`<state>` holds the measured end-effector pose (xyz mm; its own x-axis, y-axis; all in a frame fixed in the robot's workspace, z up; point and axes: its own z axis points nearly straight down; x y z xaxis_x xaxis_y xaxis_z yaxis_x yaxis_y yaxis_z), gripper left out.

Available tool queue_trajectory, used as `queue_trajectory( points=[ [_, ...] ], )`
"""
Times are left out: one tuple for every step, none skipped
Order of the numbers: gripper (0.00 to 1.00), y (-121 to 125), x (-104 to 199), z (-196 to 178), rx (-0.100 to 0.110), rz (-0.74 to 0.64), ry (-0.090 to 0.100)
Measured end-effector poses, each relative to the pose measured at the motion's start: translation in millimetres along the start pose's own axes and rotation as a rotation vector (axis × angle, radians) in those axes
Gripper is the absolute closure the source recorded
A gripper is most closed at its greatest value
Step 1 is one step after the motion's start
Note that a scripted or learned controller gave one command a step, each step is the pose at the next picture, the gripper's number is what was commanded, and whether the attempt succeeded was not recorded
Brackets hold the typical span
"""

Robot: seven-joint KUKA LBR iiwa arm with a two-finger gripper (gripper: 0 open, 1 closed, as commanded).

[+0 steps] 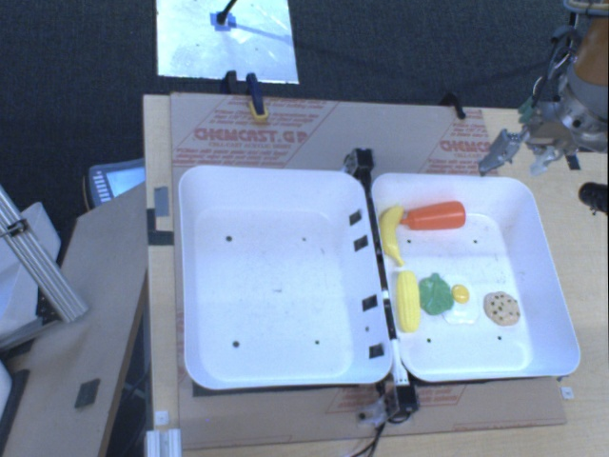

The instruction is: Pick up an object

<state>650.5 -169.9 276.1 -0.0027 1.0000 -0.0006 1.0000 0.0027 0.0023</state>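
Your gripper (521, 153) hovers at two o'clock beyond the right bin (547, 255), jaws apart, nothing held; next descend toward the carrot (436, 216).

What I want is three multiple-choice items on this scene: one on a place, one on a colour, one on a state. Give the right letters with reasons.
1. Where does the cookie lie?
A) in the left bin
B) in the right bin
C) on the bare bench

2. What colour is the long toy beside the banana?
A) blue
B) orange
C) black

3. How is the tool?
A) open, holding nothing
B) shut on the cookie
C) shut on the banana

Answers:
1 B, since the cookie rests on the right bin's floor near its right wall.
2 B, since the long toy is plainly orange.
3 A, since its fingers stand apart above the bench past the bin's far corner.
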Motion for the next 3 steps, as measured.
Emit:
queue_trajectory(
  points=[
    [0.0, 18, 38, 85, 0.006, -0.005, 0.003],
    [0.0, 20, 56, -76, -0.016, -0.005, -0.002],
    [1.0, 20, 55, -77, -0.006, -0.007, -0.002]
  ],
)
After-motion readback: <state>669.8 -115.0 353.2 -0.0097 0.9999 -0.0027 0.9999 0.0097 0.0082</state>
